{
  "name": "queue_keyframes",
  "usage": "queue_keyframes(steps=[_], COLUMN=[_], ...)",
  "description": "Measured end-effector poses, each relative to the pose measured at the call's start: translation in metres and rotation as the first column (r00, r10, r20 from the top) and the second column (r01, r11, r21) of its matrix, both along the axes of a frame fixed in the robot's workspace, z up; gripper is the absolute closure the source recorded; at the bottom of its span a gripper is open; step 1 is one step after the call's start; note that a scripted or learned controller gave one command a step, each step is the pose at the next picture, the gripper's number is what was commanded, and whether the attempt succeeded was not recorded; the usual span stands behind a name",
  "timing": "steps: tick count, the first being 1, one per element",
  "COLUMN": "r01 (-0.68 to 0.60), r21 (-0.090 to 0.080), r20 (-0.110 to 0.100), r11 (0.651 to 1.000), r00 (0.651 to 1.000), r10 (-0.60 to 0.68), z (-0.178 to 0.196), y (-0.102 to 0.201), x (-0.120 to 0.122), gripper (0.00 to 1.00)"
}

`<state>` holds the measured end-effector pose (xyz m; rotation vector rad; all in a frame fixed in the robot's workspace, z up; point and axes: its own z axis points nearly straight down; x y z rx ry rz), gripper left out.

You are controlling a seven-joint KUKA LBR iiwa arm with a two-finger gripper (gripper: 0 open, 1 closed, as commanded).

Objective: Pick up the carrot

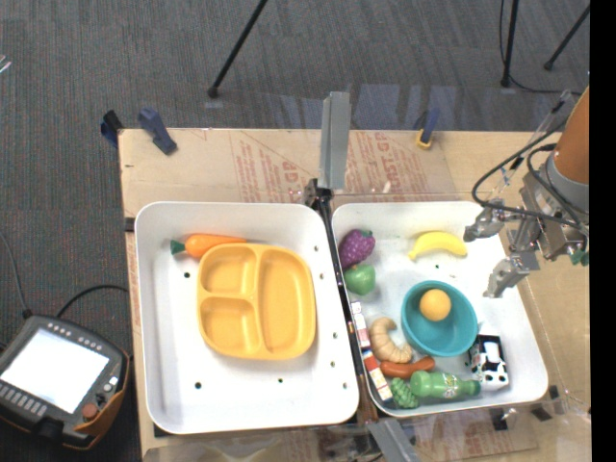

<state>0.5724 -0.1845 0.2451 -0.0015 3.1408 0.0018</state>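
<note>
Hovering over the right rim of the right bin (535,354), the gripper (493,258) hung with its two fingers spread apart and nothing between them, one tip near the bin's upper right and the other lower down by the rim. That pose looked like a waiting or approach stance, not a grasp, since no toy lay under the fingers. At about eight o'clock from the gripper sat a teal bowl (462,330) with an orange ball (435,304) in it, and at about nine o'clock, near the bin's top, lay a banana (438,245). Further toward nine o'clock, by the divider, were grapes (355,247) and a green pepper (360,279). Along the bin's lower edge lay a croissant (385,337), a small red-orange piece (406,366), a green bottle (438,386) and a black-and-white cow (491,364), crowded together as loose toys tend to be. The carrot (207,243) lay well apart from the gripper, in the left bin (159,354), at its upper left, roughly at nine o'clock. It rested flat, leafy end to the left, touching or just beside the top edge of the yellow tray (257,301). That closeness probably left little room for a finger on the tray side.
</note>
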Motion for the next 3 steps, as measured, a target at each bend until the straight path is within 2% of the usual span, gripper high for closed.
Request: queue_keyframes(steps=[1, 2, 3], r01=[0.088, 0.082, 0.112], r21=[0.002, -0.003, 0.000], r20=[-0.003, 0.005, 0.020], r11=[0.996, 0.997, 0.994], r00=[0.996, 0.997, 0.994], r10=[-0.088, -0.082, -0.112], z=[-0.159, -0.144, -0.106], y=[0.036, 0.037, 0.038], x=[0.017, 0.020, -0.028], gripper=[0.00, 1.00, 1.00])
